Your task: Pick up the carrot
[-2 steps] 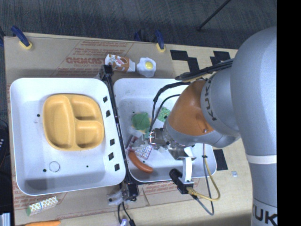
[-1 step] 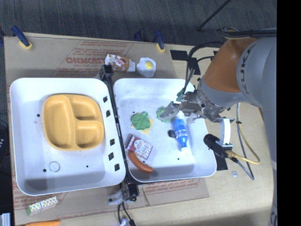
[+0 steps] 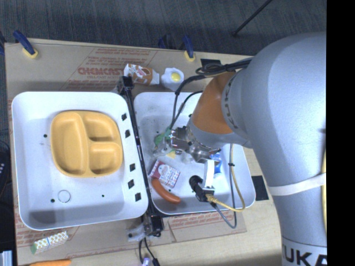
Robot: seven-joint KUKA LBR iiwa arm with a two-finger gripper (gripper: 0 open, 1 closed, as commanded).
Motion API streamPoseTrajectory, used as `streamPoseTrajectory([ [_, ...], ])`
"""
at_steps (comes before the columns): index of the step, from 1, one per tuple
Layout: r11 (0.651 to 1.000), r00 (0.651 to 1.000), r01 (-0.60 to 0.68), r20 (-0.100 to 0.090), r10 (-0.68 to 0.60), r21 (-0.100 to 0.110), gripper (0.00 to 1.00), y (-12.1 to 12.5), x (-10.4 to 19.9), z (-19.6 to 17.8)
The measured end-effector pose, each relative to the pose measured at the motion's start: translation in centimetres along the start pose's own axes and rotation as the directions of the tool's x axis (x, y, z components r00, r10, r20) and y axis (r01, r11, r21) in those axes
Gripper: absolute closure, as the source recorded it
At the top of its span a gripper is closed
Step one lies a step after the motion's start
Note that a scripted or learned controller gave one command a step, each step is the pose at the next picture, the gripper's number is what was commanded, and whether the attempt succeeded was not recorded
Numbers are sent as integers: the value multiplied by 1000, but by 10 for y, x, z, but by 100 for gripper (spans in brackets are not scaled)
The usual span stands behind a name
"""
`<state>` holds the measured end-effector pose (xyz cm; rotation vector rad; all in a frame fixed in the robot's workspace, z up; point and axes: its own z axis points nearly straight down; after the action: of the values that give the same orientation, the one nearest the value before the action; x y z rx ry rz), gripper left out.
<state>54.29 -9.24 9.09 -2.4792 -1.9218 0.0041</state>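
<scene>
The light is bright and even, and it seems to come from above. The two white bins are almost overexposed: the left bin (image 3: 25, 148) looks pale with little detail on its floor, and a soft grey shadow lies along its lower inner wall. The grey arm (image 3: 288, 121) has a smooth, wide highlight on its round surface, without hard glare. Under the arm the right bin (image 3: 145, 110) is darker, because the arm shades it. The picture is a little soft and grainy; small printed text on the tabletop (image 3: 72, 65) is not readable. The dark floor at the top shows little detail.
</scene>
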Motion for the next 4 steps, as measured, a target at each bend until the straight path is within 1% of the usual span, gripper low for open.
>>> streamPoseTrajectory([
  [1, 998, 998, 70, 1, -70, -4, 0, 37, 15, -270],
  [2, 992, 992, 123, 2, -123, 1, 0, 90, 100, -181],
  [3, 991, 991, 131, 2, -131, 2, 100, 90, 101, -192],
  [4, 990, 990, -140, 2, 140, 1, 100, 83, 128, -160],
])
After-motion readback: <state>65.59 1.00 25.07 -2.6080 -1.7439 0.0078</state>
